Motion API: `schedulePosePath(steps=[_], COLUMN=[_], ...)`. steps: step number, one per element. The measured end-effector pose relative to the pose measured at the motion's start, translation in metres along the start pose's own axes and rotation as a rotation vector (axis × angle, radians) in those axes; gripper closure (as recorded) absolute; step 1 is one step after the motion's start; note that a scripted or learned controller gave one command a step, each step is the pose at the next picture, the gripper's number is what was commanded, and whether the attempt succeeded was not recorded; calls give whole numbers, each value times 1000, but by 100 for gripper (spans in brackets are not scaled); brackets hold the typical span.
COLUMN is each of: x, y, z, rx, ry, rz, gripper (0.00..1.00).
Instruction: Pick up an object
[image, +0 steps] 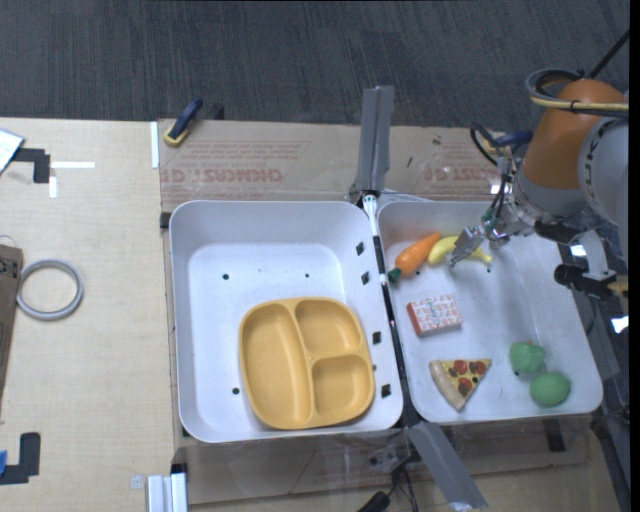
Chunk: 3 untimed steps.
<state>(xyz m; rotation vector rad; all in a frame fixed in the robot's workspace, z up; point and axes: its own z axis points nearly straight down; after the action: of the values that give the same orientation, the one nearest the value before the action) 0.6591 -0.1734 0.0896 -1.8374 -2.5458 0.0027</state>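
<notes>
Just beside the pincer (468, 250), a banana (447, 247) touches the carrot (414, 254).

In the right bin (585, 330): a carrot (415, 254) lies slantwise at the far left, a yellow banana (447, 248) touching it. A pink patterned block (434, 314) lies flat mid-bin, a pizza slice (459, 379) nearer, and two green lumps (540, 375), perhaps toy vegetables, near right.
</notes>
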Motion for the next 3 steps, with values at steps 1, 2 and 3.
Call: schedulePosePath(steps=[1,2,3], x=[0,27,27], y=[0,9,9], z=[-6,-107,-107], rx=[2,1,0], ry=[1,-1,-1], rz=[1,298,298], gripper=[100,100,0])
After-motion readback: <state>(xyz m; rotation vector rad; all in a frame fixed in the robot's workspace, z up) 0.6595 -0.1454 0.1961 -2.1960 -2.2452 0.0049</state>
